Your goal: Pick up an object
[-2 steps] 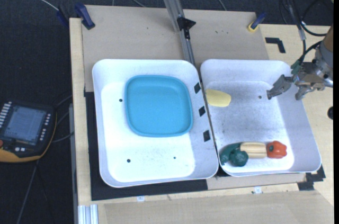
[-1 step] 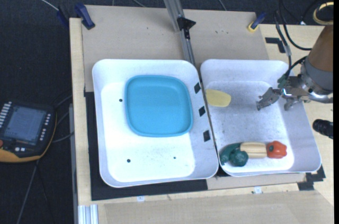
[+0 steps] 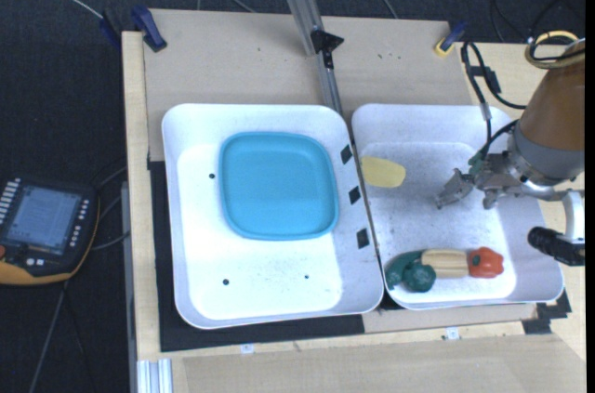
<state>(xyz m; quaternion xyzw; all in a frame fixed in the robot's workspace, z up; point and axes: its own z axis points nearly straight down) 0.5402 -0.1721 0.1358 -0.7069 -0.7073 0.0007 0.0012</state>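
Dark carpet with loose cables surrounds the tan worktop (image 3: pixel 242 38), and a control pendant (image 3: pixel 42 229) lies on the floor off to the left. From my overhead camera I see two shallow white bins side by side. Inside the left bin (image 3: pixel 186 224) a light blue square plate (image 3: pixel 279 185) lies flat, in the upper middle part. Over in the right bin (image 3: pixel 437 126) a yellow piece (image 3: pixel 383 172) lies near the left wall, and along the near edge sit a dark green object (image 3: pixel 411 274), a tan piece (image 3: pixel 444 263) and a red one (image 3: pixel 484 263), close together in a row. My arm reaches in from the right with the hand (image 3: pixel 469 189) low over the right bin's floor, well apart from the row of objects; its fingers look spread apart, with nothing between them.
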